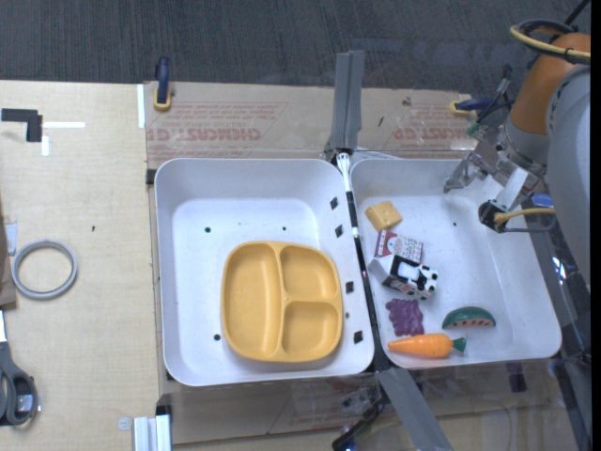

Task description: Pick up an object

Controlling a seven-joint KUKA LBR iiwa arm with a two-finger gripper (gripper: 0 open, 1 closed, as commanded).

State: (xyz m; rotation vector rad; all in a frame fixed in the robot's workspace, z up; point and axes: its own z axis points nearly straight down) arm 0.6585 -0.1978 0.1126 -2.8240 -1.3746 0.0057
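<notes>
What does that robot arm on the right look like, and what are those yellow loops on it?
The arm is a smooth, rounded grey tube with an orange band above the wrist. Yellow cables loop over the top of it, and another curls out near the claw, which is a small block of silvery metal and black parts. Something blue sits beside the wrist.

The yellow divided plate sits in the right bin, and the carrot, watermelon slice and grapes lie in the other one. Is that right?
Not quite. The camera view shows the yellow divided plate in the left bin, not the right one. The carrot, watermelon slice and grapes do lie in the other bin, the right bin.
</notes>
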